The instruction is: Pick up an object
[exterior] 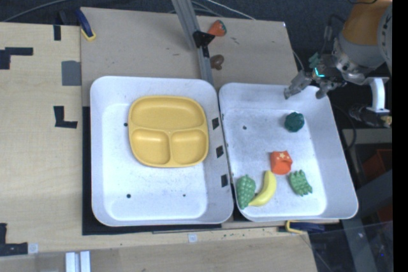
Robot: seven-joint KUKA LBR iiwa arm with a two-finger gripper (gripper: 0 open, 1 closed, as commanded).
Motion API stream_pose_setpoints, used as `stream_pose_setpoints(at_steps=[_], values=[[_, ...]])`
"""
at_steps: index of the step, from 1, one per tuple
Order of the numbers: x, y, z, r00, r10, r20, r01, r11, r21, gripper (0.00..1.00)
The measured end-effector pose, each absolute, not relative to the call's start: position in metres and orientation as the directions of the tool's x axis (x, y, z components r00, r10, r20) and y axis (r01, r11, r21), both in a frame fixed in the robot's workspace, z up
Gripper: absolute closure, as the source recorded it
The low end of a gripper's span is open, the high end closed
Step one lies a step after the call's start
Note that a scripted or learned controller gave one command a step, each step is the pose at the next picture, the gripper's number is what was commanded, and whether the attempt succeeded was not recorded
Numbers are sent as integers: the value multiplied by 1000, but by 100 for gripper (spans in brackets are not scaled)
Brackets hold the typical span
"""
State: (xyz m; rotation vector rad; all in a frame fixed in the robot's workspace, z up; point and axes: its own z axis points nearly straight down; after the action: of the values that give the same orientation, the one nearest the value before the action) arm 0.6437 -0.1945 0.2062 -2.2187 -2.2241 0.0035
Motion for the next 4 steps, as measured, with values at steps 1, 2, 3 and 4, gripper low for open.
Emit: stream_pose_setpoints(at_steps=[1, 2, 3, 4], values=[[649, -191, 160, -3, 1000, -1, 1000, 3, -5, 0], [642, -199, 106, -1, 1000, -1, 1000, 1, -7, 0], [641, -198, 88, -2, 1000, -3, 1000, 2, -2, 0], [642, -197, 99, -4, 1000, -2, 1000, 4, -2, 100]])
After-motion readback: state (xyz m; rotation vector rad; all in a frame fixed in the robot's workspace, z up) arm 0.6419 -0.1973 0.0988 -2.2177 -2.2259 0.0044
